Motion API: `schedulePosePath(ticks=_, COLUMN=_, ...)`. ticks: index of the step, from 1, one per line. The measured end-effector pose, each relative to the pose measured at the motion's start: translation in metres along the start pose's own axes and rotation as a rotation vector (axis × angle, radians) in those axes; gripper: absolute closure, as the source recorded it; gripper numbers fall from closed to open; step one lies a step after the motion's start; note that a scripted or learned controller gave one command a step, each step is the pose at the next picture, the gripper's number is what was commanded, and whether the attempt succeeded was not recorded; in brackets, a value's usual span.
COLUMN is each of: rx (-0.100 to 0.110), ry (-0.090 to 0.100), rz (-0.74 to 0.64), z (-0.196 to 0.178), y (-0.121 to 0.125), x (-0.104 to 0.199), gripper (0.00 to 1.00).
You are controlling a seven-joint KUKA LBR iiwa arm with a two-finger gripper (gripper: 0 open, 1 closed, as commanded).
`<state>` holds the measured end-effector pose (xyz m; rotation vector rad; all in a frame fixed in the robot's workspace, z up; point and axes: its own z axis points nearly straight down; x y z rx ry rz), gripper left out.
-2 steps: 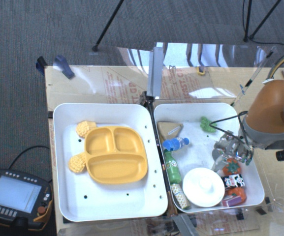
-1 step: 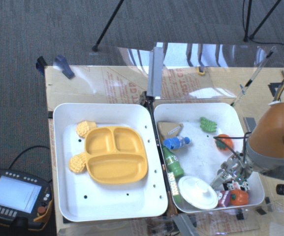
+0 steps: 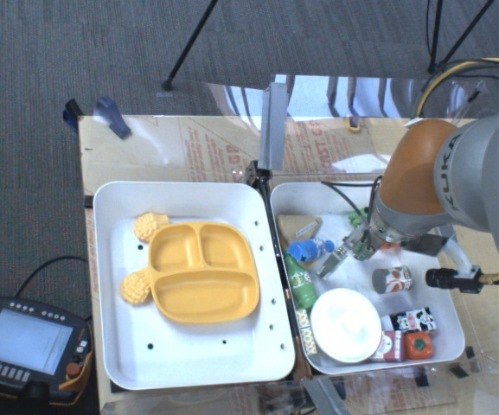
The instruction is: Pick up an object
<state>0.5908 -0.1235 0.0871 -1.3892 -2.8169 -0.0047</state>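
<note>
My gripper [image 3: 331, 262] hangs low over the right bin [image 3: 453, 305], near its middle left, with the grey arm and its orange band [image 3: 415, 173] reaching in from the right. Just left of the gripper tip lies a small blue bottle [image 3: 306, 250]. A green bottle [image 3: 299, 286] lies below it along the bin's left wall. A round white bowl [image 3: 346, 324] sits at the bin's front. A small patterned can [image 3: 393, 278] stands to the right of the gripper.
The left bin [image 3: 115, 318] holds a yellow divided plate [image 3: 204, 271] shaped like a bear's head. At the right bin's front right are a cow-patterned box [image 3: 413, 320] and a red-orange item [image 3: 419, 344]. A tan piece [image 3: 298, 228] lies at the back left.
</note>
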Motion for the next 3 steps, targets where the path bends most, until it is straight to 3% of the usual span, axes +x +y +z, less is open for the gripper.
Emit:
schedulePosePath(ticks=1, rx=0.006, ry=-0.014, rz=0.200, z=-0.0024, y=-0.0022, x=0.0320, gripper=0.00)
schedulePosePath(ticks=3, rx=0.002, ry=-0.011, rz=0.183, z=-0.0028, y=-0.0005, x=0.0287, gripper=0.00)
